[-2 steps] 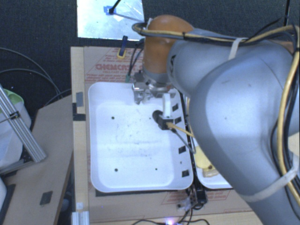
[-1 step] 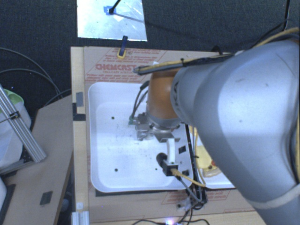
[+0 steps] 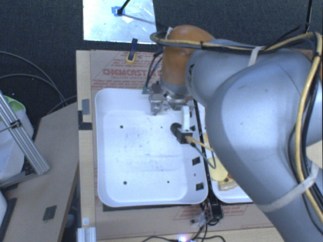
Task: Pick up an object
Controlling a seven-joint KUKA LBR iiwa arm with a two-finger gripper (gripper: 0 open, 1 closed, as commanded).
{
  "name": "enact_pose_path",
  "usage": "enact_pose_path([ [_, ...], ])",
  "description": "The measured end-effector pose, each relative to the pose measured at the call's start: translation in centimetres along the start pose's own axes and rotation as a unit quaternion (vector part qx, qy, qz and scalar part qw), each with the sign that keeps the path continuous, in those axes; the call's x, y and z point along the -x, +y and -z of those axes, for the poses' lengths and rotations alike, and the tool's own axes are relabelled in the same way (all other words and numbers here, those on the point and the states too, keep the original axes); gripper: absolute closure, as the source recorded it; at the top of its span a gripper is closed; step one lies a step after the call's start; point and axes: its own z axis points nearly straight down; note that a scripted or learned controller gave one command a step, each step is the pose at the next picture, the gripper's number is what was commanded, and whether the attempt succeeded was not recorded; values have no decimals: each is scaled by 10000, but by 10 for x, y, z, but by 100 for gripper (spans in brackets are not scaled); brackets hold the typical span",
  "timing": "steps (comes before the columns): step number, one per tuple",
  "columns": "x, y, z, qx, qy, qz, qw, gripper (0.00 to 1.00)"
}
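- We see the grey arm reaching in from the right and covering most of the right-hand side of the bench; its orange band sits just above the wrist.
- The gripper hangs at the far rim of the left bin, near that bin's far right corner, pointing down.
- We cannot tell whether the gripper is open or closed: the view shows only a small metallic block there, with nothing visibly held in it.
- The floor of the left bin shows faint grey scuffs and a few small dark dots.
- The right bin is largely hidden under the arm; we see just its near left part.
- In that visible part lies a yellow object, and just nearer to us a tan object, close to or touching it; we cannot make out what either one is.
- Both objects lie well apart from the gripper, on the other side of the divide between the bins.
- A yellow cable runs from a black fitting on the arm, above the seam between the bins.
- Under the bins lies a cardboard sheet with red lettering, and a blue and yellow clamp stands at its far edge.
- Beyond that, a shiny metal plate lies on dark cloth.
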Motion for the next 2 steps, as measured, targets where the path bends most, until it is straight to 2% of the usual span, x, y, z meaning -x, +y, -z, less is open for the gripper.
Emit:
enact_pose_path([
  [1,-12,-75,-2,-86,4,-1,10000,100],
  [2,-85,-188,0,-83,20,45,10000,100],
])
